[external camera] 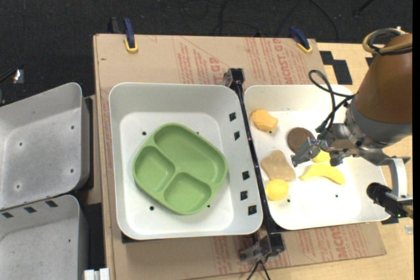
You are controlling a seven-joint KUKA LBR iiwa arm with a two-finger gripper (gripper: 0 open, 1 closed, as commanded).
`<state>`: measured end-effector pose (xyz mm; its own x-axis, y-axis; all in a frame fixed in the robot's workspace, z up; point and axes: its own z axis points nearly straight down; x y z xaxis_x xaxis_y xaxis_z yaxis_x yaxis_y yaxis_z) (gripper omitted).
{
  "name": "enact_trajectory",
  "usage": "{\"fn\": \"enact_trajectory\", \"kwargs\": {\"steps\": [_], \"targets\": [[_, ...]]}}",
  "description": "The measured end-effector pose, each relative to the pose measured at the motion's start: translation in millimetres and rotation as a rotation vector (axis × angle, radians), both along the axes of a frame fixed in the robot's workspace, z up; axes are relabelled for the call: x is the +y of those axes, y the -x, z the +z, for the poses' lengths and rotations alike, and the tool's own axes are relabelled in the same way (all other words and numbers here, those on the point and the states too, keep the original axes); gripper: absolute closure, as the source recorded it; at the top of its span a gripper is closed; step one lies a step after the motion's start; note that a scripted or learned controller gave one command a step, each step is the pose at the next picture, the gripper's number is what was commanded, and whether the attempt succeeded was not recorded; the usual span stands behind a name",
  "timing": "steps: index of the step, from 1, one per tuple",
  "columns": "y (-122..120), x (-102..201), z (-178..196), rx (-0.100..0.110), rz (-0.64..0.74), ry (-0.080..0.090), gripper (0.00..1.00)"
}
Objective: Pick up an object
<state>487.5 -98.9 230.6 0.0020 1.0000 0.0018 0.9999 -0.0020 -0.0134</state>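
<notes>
Gripper (315, 153) hovering low in right bin (341, 214), finger state unclear, banana (324, 172) lying just beneath, brown disc (300, 138) beside.

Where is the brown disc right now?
In the camera view, the brown disc lies in the right bin, between the orange piece and the gripper.

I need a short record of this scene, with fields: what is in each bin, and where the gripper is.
left bin: green divided plate
right bin: orange piece, brown disc, tan piece, yellow ball, banana
gripper: low over the right bin, between brown disc and banana
held: nothing seen between the fingers
</notes>
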Motion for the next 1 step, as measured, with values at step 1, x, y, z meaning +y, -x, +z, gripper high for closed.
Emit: {"fn": "enact_trajectory", "kwargs": {"steps": [1], "targets": [[-2.5, 0.1, 5.6, -0.012, 0.003, 0.002, 0.0]]}}
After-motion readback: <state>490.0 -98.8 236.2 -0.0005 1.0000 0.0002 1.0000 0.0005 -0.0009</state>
